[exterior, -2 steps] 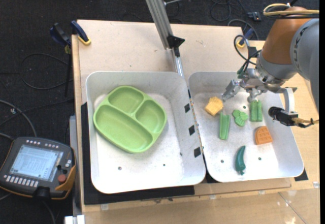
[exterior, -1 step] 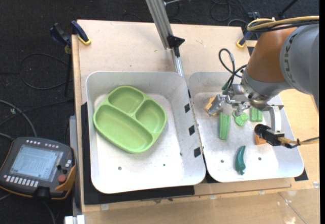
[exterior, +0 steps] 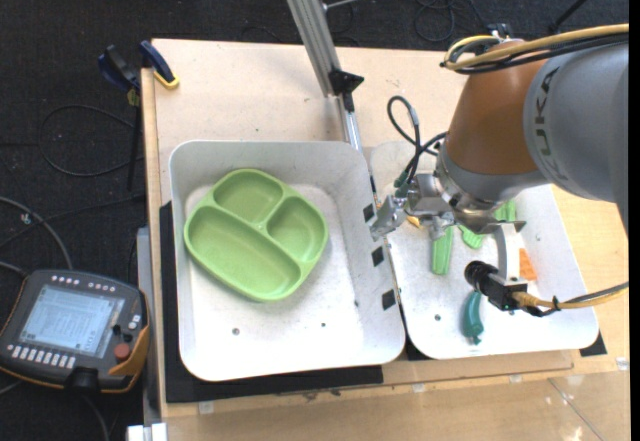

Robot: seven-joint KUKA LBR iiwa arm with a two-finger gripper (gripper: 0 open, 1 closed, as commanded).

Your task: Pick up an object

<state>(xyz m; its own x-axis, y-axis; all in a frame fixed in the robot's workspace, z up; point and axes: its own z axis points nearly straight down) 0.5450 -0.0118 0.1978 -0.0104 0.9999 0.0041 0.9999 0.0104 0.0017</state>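
My gripper (exterior: 432, 214) hangs low over the left part of the right bin (exterior: 560, 327), under the arm's orange band. A green stick-shaped object (exterior: 440, 254) lies just below it; contact between them cannot be made out. A teal tool-like object (exterior: 472, 317) lies near the bin's front edge. To the right of the gripper lies a white and orange object (exterior: 514, 261). Another green piece (exterior: 506, 213) peeks out from under the arm. The left bin (exterior: 200, 334) holds a green divided plate (exterior: 257, 232).
A slanted metal pole (exterior: 318, 24) rises from the bench behind the bins. Black cables (exterior: 500, 291) run from the wrist across the right bin. A teach pendant (exterior: 70, 327) sits off the bench at the lower left. Blue and yellow clamps (exterior: 140, 67) grip the bench's far left corner.
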